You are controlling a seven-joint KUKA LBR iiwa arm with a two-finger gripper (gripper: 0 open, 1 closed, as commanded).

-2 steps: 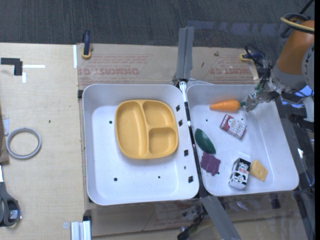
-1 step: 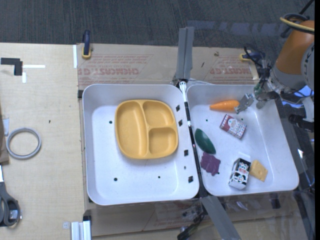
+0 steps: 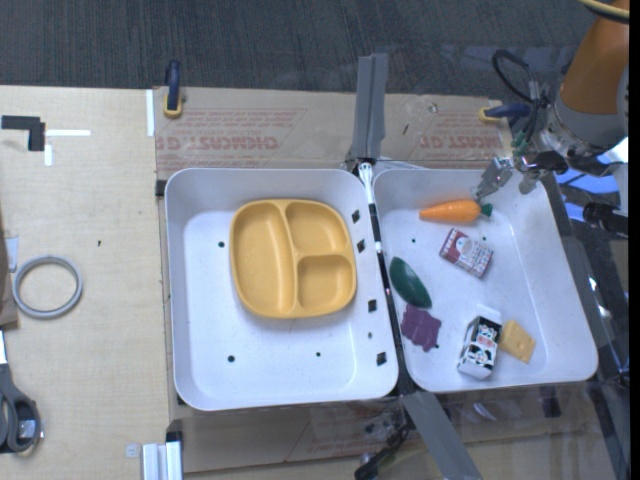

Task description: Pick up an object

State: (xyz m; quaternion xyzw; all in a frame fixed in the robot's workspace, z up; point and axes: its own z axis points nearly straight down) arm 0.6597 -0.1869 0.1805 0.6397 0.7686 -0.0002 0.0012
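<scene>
One carrot (image 3: 449,210) lies sideways just lower left of my gripper (image 3: 494,180), whose fingers seem spread and hold nothing.

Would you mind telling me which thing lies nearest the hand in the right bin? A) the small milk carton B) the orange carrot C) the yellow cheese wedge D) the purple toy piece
B: the orange carrot lies at the far side of the right bin, just below and left of the hand, while the other items sit farther toward the near rim.
</scene>
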